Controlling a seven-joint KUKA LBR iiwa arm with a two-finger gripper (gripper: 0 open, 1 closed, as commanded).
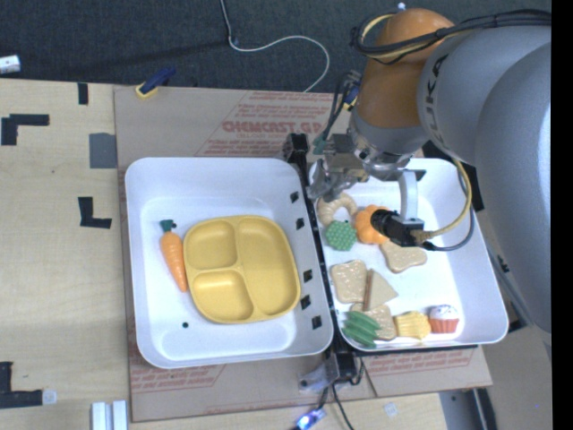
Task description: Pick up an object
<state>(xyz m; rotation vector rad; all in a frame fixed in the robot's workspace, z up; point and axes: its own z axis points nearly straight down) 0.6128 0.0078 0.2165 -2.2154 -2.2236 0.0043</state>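
Note:
My gripper (333,184) hangs over the far left corner of the right bin (474,276), just above a pale pretzel-shaped toy (338,210). Close under it lie a green round toy (340,235) and an orange fruit toy (365,224). Further toward the front are bread-slice toys (351,281), a tan piece (403,257), green beans (361,329), a yellow piece (412,326) and a cupcake (443,317). The arm's wrist hides the fingertips.
The left bin (152,195) holds a yellow divided plate (243,267) and a toy carrot (173,256) beside it. Black clips run along the wall between the bins (313,267). A cable (448,231) loops over the right bin.

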